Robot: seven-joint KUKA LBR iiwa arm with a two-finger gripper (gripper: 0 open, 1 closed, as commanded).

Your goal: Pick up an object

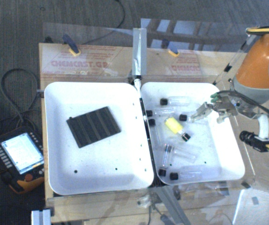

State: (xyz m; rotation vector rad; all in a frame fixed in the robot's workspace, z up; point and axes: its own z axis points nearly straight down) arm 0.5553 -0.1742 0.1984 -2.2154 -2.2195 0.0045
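while it hangs over the right bin (228,163), the gripper (205,111) spreads apart, clasping nothing.

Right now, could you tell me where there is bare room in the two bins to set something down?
The left bin is bare all around the black ribbed panel, widest in front of it. The right bin is crowded with clear vials and a yellow vial on its left; its right part, below the end effector, is bare.
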